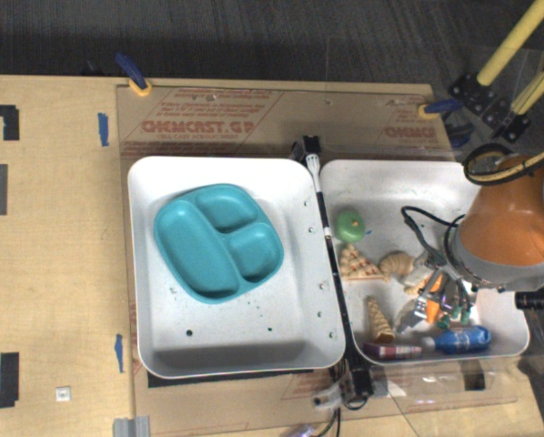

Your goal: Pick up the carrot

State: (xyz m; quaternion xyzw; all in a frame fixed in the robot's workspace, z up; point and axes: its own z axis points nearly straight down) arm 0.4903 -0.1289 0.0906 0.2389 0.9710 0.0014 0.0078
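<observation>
I make out the small orange carrot [433, 283] in the right white bin [390, 182], wedged among clutter just under the grey arm's two-finger gripper [438, 300], so I judge the arm is set low for a grasp. Whether its grip is open or closed I cannot tell. Nearby lie a blue marker-like tube [460, 340] and a green ball [349, 225]; the teal divided plastic tray [219, 240] sits apart in the left white bin [163, 335].

A robotics lab is indicated: two white bins [222, 358] are clamped onto a cardboard-covered bench [54, 244] marked with black tape, and cabling is seen.
</observation>
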